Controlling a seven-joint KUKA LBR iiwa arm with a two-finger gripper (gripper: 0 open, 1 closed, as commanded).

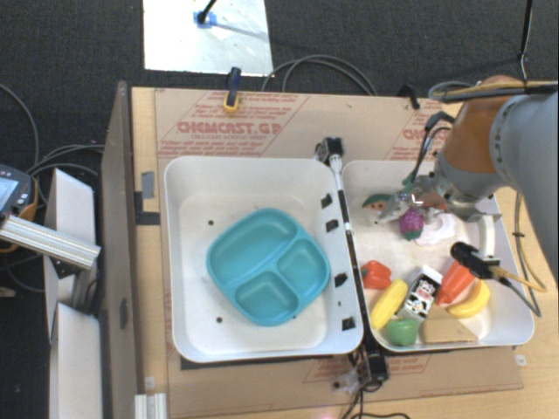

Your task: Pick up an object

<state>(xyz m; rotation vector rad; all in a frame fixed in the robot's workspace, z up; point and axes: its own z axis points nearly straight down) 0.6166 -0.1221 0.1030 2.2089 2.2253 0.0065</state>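
The right bin [515,326] holds several toy foods. A purple bunch [410,224] lies near its middle, next to a white lump [439,228]. Toward the front are a red pepper [376,274], a yellow cob [389,301], a green apple [401,331], a cow-patterned carton [423,296], an orange carrot [456,282], a yellow banana [472,301] and a tan wedge [449,327]. My gripper [417,200] hangs low over the bin's back half, just behind and above the purple bunch. A small green and red piece [379,203] lies to its left.
The left bin [188,321] carries a teal divided plate [267,265]. A black-clipped divider wall [342,234] separates the bins. The grey arm with its orange band [476,142] covers the right bin's back right corner. Cables trail along the right rim.
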